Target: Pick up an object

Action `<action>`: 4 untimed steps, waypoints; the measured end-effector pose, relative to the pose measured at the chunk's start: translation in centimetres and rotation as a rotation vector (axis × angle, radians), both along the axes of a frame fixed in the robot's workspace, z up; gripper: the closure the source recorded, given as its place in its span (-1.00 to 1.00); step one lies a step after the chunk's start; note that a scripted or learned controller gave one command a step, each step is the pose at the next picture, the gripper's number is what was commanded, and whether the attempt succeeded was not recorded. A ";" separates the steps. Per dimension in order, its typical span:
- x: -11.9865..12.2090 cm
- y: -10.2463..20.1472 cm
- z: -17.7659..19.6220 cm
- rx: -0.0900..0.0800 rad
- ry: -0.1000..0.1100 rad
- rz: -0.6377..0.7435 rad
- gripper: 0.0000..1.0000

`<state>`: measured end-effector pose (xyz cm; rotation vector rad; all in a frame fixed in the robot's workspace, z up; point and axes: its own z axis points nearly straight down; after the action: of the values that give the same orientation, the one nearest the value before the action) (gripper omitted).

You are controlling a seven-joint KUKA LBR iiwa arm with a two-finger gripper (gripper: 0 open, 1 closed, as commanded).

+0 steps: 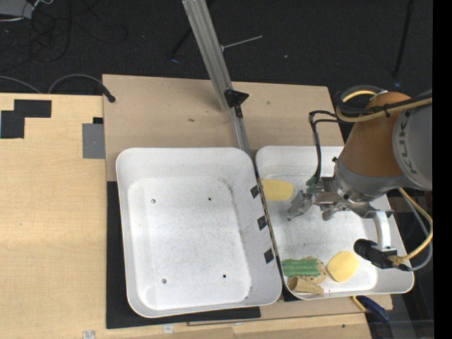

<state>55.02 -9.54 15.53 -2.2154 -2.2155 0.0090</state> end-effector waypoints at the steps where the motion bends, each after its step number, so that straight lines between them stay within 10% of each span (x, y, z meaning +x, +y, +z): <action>1: 0.5 -0.6 -5.7 0.000 -0.001 -0.001 -1.00; 2: 0.5 -0.7 -6.2 -0.002 -0.008 -0.003 -1.00; 3: 0.5 -0.8 -5.2 0.000 -0.007 -0.010 1.00; 4: 0.5 0.1 0.2 -0.001 -0.012 0.001 1.00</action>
<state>55.54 -9.40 15.77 -2.2211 -2.2228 -0.0022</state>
